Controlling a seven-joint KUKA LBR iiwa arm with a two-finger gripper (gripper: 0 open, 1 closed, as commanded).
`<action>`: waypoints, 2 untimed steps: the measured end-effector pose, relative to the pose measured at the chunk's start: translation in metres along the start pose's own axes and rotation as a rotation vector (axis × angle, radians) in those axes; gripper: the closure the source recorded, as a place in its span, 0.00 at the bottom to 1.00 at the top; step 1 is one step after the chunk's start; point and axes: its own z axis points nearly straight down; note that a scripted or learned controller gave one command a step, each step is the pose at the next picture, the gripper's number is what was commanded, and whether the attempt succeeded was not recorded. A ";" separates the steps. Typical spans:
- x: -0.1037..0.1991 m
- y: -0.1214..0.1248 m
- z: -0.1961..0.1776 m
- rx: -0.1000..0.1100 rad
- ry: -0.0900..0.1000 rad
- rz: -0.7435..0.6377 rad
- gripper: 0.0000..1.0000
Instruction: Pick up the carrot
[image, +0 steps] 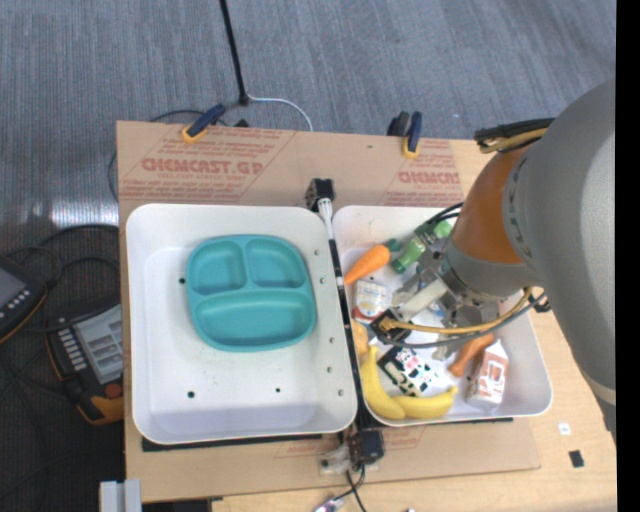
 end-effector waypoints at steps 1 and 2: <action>0.087 -0.038 0.000 0.001 -0.001 0.007 0.00; 0.054 0.010 0.000 -0.001 -0.002 -0.010 0.00</action>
